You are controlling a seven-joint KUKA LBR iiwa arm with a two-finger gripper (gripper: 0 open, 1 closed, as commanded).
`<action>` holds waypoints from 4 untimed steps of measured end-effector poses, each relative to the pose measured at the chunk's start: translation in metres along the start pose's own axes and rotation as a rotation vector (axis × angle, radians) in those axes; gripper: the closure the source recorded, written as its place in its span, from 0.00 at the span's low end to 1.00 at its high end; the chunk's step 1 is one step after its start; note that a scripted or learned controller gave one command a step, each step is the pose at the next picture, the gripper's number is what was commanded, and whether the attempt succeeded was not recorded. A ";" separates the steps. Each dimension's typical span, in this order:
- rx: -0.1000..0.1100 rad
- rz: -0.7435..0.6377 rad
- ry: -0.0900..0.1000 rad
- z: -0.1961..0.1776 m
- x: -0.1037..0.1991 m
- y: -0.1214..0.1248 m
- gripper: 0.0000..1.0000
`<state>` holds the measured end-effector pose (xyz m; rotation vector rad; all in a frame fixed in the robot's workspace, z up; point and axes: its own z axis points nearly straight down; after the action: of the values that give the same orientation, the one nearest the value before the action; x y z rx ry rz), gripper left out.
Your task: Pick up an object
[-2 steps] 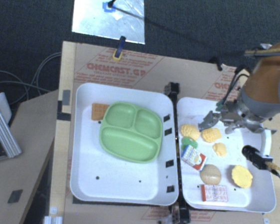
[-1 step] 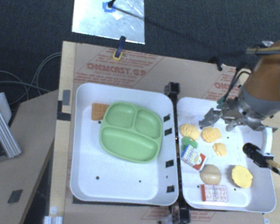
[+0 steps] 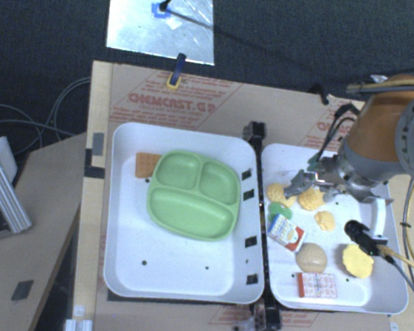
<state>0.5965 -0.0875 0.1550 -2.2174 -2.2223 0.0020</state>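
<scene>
Tool (image 3: 303, 184) is low in the right bin (image 3: 390, 289), near its far-left corner. Can't tell whether it's released or clenched; nothing visibly between the tips.

Nearest candidates: yellow ridged piece (image 3: 310, 199) just beside the tool, pale yellow bit (image 3: 275, 193) towards the divider, green piece (image 3: 279, 209) just below that. Judgement: approach/descend step, no grasp confirmed. Next move needs centring over one item, likely the ridged piece, then closing and lifting; the items are crowded, so a neighbour may get nudged.

The ridged piece looks small, rounded, bumpy, probably toy food and easy to pinch.

Further out: printed carton (image 3: 286, 232), tan round item (image 3: 312, 257), yellow lump (image 3: 358, 261). Left bin (image 3: 118, 262) carries a green divided plate (image 3: 192, 195).
</scene>
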 end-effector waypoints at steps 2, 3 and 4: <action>-0.006 0.002 0.000 0.069 -0.006 -0.002 0.00; -0.012 0.001 0.000 0.056 -0.006 -0.001 1.00; -0.009 0.001 -0.002 0.001 -0.006 -0.009 1.00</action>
<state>0.5875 -0.0940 0.1536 -2.2239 -2.2262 -0.0060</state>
